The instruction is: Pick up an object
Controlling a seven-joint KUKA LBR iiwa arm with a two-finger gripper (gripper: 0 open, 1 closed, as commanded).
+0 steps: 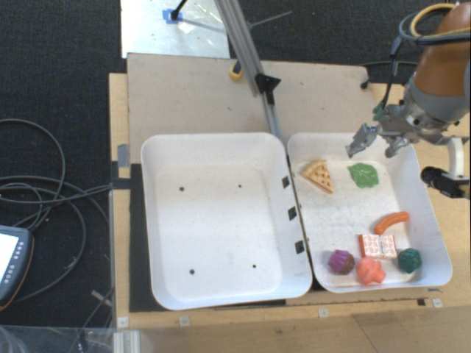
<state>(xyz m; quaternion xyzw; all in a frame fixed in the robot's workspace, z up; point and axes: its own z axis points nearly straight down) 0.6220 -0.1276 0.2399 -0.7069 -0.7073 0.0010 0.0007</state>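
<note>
Overhead, two white bins are seen side by side on the counter [243, 94]. The left bin [158, 157] carries only a few dark specks. The right bin [434, 259] holds the objects: a waffle wedge [319, 176] near its upper left, a green leaf [363, 175] just right of that, an orange sausage [391, 222] toward the right wall, and a cluster along the near edge made up of a purple piece [341, 262], a coral piece [370, 271], a pink-and-white box [377, 246] and a dark green piece [409, 260].

The arm [441, 65] is seen reaching in at upper right. The jaws [380, 141] are held spread apart with nothing between them, above the far rim of the right bin, just above the green leaf and not touching it.
</note>
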